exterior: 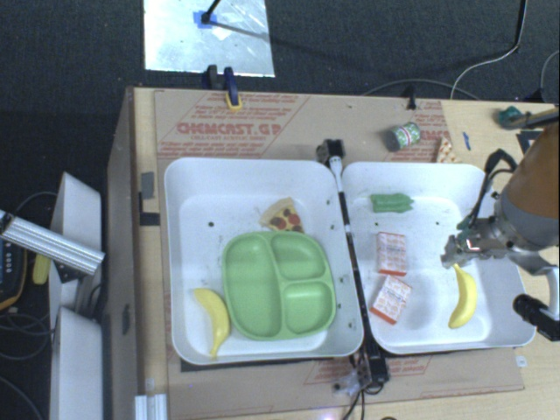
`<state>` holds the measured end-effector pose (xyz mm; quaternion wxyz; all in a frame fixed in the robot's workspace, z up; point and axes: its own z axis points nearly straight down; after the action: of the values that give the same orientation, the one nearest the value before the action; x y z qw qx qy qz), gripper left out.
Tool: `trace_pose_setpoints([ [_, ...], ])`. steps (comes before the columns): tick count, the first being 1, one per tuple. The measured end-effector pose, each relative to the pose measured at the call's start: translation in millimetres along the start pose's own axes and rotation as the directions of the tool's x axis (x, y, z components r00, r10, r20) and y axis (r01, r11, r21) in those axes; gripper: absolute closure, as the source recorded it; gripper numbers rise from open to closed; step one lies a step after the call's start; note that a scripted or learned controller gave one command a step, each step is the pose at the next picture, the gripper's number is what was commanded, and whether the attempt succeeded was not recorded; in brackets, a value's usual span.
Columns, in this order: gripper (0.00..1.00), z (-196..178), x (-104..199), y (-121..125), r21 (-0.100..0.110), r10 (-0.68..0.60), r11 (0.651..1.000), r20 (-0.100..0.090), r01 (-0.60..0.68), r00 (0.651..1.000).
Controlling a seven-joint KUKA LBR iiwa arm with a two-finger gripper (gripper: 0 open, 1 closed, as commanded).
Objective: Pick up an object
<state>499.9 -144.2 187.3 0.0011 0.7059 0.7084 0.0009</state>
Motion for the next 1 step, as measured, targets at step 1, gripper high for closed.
trace_pose_setpoints([
  [1, 1.00, -45.0, -29.3, 26.4, 0.000, 0.000, 1.000, 0.001, 0.000, 1.000],
])
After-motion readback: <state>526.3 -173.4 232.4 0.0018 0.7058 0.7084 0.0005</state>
